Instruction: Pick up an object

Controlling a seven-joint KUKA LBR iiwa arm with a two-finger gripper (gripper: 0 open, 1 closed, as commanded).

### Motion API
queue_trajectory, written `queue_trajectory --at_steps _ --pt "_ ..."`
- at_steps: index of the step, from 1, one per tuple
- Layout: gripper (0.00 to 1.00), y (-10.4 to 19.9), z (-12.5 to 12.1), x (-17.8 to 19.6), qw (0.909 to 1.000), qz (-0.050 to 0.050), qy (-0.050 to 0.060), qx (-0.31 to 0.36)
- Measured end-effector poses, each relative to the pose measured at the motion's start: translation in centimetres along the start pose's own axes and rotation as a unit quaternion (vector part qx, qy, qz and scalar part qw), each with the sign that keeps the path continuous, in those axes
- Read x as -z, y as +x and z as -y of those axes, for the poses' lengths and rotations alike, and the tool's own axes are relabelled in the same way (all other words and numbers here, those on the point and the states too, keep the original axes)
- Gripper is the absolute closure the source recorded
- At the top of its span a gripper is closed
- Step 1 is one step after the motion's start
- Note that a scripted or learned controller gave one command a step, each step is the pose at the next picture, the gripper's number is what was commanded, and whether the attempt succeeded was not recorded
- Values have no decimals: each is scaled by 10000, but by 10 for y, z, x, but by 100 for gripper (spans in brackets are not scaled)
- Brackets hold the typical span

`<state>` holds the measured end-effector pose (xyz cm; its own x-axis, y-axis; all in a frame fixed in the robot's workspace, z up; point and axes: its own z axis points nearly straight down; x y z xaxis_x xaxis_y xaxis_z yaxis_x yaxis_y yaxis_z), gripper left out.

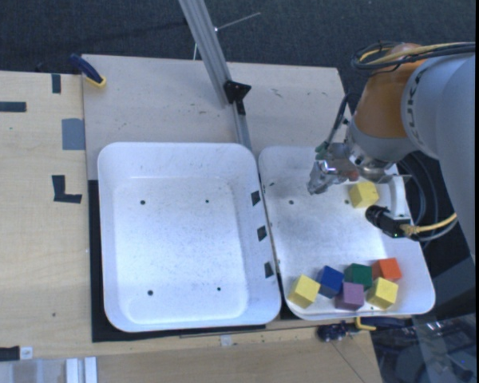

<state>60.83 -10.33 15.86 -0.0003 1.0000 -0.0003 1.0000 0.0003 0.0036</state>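
My gripper [319, 180] hangs over the upper part of the right bin [303, 222], its metal tips pointing down and to the left. A yellow cube [363, 193] lies just to its right, apart from the tips. Nothing shows between the tips. Along the bin's near edge sits a cluster of cubes: yellow [305, 290], blue [330, 280], purple [352, 294], green [358, 275], orange [388, 269] and another yellow [384, 293].
The left bin [128, 214] holds no objects. A slanted metal pole [211, 50] crosses the bench behind the bins. The grey arm with its orange band [383, 102] and cables fills the right side. A blue and yellow tool [88, 70] lies at the bench's far left.
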Motion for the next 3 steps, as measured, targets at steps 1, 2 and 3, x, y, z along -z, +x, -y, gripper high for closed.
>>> queue_trajectory --at_steps 1,2,3 --pt "100 6 -1 44 10000 -2 -1 10" --pt "100 6 -2 74 10000 -2 6 7" --pt "100 70 -6 78 10000 -12 19 37"
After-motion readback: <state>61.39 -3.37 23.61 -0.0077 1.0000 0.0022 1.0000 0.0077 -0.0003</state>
